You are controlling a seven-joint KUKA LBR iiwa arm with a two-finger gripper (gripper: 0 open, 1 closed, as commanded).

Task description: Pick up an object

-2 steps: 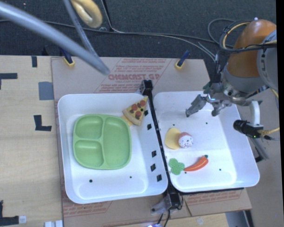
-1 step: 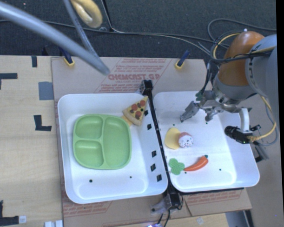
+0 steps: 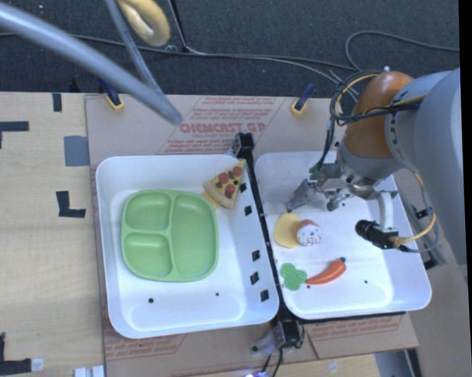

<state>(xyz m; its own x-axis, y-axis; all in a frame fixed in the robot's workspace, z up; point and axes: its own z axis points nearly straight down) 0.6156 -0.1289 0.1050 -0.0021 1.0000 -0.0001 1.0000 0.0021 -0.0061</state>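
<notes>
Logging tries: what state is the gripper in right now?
Gripper: cannot be told; it hangs over the right bin, above the yellow toy, with nothing seen in it.

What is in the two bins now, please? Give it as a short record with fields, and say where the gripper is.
left bin: green divided plate; toy pizza slice by the divider
right bin: yellow and white round toy; toy carrot in front of it
gripper: over the right bin, behind the round toy
held: nothing seen between the fingers
</notes>
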